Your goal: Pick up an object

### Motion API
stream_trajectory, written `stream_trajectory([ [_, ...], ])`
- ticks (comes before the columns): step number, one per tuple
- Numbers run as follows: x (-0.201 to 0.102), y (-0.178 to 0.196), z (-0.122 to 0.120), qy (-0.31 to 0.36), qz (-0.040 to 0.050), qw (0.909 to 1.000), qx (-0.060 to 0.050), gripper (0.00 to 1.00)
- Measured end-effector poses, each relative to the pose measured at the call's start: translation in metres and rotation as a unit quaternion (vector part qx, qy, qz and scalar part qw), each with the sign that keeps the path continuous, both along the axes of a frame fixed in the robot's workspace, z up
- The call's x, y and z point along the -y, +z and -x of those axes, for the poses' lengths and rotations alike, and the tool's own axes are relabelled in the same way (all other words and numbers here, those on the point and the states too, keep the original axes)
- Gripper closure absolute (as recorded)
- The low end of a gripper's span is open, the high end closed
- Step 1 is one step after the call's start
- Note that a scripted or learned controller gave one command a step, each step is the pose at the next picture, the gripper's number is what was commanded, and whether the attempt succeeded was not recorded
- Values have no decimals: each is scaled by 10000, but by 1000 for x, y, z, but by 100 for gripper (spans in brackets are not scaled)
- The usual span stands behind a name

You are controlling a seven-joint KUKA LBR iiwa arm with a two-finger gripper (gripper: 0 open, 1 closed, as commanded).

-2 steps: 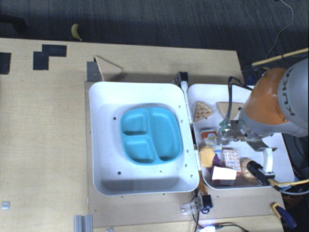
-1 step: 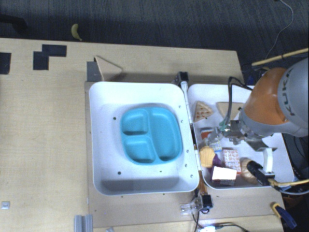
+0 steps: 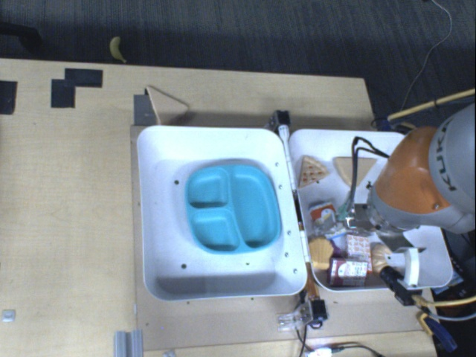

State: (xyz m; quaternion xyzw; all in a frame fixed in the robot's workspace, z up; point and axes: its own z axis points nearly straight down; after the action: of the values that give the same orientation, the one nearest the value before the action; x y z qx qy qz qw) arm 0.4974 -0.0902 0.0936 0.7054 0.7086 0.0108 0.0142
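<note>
Bins on pale wooden surface [image 3: 67,199], arm over right one.
Grey-and-orange arm's tool [image 3: 355,225], grip state indiscernible, hangs low among small packaged food items [image 3: 349,270] crowding the right white bin [image 3: 439,270], presumably seeking one; left white bin [image 3: 160,199] carries a blue sectioned plastic tray [image 3: 232,207].

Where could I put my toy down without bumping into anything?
The left bin has bare white floor all around the blue tray, widest along its left and near sides. The tan bench left of the bins is wide open too. The right bin is crowded: snack packets lie packed together there, with the arm over them.
</note>
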Motion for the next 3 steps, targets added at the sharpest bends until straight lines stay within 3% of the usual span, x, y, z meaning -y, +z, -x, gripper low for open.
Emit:
stream_trajectory([
  [1, 0, 11, -1, -2, -12, 10000, -4, 100],
  [2, 56, -6, -20, -12, -13, 9999, -130, 100],
  [3, 36, 8, -98, 10, -23, 9999, -152, 100],
])
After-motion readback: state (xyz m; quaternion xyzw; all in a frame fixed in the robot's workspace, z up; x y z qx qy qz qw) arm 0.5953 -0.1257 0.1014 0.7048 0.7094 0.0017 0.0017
